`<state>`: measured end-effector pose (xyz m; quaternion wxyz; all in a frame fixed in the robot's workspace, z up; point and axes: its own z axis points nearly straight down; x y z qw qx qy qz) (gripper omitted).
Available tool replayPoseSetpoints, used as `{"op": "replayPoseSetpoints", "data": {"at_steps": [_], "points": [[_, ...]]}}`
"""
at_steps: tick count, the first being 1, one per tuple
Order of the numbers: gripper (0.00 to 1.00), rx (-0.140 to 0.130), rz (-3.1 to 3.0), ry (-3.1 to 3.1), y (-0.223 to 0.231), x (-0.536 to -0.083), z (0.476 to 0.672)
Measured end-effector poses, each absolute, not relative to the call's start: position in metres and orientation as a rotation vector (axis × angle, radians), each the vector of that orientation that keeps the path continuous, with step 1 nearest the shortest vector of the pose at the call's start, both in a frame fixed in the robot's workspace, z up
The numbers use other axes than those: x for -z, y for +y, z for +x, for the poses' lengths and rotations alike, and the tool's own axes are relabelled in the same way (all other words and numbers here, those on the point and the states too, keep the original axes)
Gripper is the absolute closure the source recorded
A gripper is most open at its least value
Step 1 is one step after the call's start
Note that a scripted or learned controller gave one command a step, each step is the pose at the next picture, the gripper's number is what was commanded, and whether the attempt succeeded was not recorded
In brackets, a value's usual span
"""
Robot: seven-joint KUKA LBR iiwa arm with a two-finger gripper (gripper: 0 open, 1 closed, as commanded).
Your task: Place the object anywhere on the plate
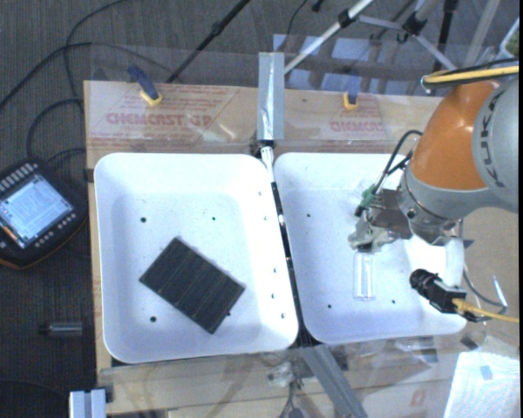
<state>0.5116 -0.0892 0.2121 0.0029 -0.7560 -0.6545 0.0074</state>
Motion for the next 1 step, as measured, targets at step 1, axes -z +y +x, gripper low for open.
{"op": "replayPoseSetpoints", "data": {"at_steps": [1], "points": [[1.00, -0.008, -2.309, -2.126, -0.0168, -0.1985, 0.5546]]}}
